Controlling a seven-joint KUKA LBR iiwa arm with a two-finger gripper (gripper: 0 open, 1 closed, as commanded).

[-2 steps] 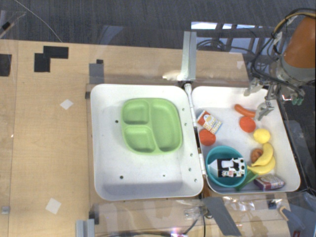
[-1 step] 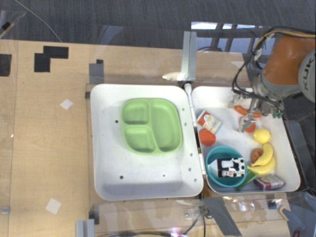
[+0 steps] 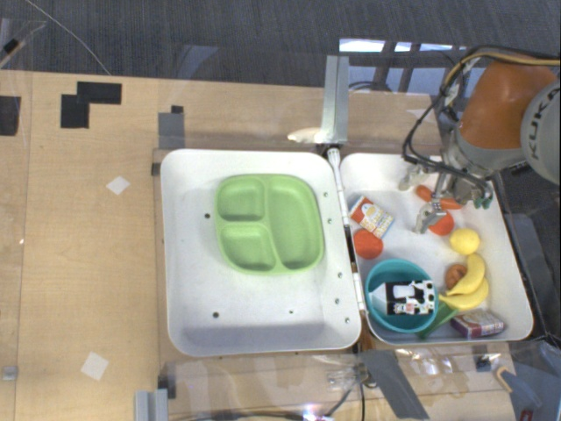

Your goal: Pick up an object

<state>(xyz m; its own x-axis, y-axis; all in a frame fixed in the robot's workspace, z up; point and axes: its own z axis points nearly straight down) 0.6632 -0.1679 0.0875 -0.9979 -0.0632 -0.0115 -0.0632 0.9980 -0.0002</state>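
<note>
My gripper (image 3: 417, 202) hangs over the back of the right bin (image 3: 517, 296), below the orange wrist band. Its two silver fingers (image 3: 424, 221) stand apart, so it is open. An orange carrot-like piece (image 3: 443, 203) lies between and just right of them, and an orange-red round fruit (image 3: 443, 224) lies beside the nearer finger. I cannot tell whether the fingers touch either one. Nearby lie a small white and orange carton (image 3: 372, 217), a red round item (image 3: 369, 245), a yellow lemon (image 3: 465, 240) and a banana (image 3: 474, 288).
A teal bowl (image 3: 382, 281) at the right bin's front holds a black-and-white patterned item (image 3: 412, 298). A purple packet (image 3: 479, 324) lies front right. The left bin (image 3: 188, 305) holds a green divided plate (image 3: 267, 222). A metal divider (image 3: 337, 103) stands between the bins.
</note>
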